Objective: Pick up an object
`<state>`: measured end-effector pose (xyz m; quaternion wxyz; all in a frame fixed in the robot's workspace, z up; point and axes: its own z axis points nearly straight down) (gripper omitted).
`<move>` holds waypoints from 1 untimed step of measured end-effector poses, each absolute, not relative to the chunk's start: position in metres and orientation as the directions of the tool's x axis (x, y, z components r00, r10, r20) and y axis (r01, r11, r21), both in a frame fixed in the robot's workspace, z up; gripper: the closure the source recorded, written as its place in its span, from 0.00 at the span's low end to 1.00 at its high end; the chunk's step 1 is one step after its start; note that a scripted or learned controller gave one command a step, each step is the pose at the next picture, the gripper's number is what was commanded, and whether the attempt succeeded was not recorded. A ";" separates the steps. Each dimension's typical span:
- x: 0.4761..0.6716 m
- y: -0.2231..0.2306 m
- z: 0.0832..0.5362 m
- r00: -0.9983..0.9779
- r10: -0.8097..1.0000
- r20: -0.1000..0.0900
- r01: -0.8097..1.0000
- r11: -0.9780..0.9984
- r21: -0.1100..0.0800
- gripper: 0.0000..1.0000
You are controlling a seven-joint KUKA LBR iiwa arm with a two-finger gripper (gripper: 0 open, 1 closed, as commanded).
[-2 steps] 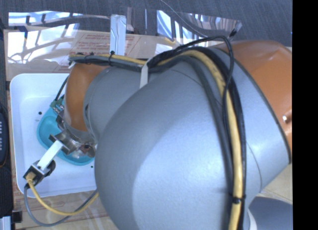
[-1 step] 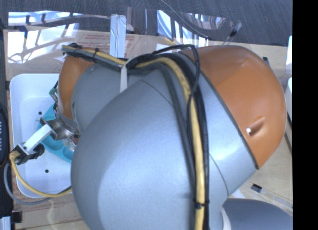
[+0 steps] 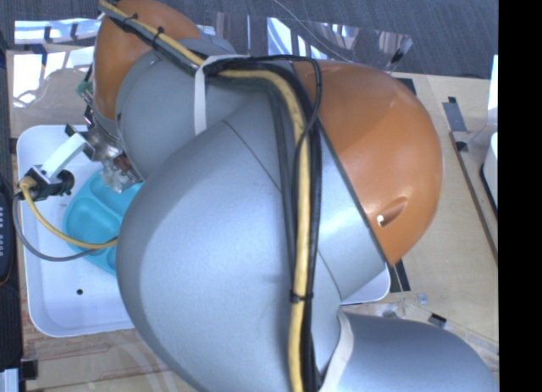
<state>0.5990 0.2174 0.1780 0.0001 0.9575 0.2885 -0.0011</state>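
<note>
Reaching into the left bin (image 3: 51,318), the arm (image 3: 254,238) hangs over a blue object (image 3: 95,217); jaws' state cannot be told. A sound pick means descending centred on it, clear of the yellow cable (image 3: 59,228).

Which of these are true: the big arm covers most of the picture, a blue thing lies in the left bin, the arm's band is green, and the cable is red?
1. The arm covers most of the picture. True.
2. A blue thing lies in the left bin. True.
3. The arm's band is green. False: it is orange.
4. The cable looping over the left bin is red. False: it is yellow.
</note>
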 end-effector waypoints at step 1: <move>0.505 0.219 0.194 0.832 0.555 -0.005 0.555 -0.832 -0.004 1.00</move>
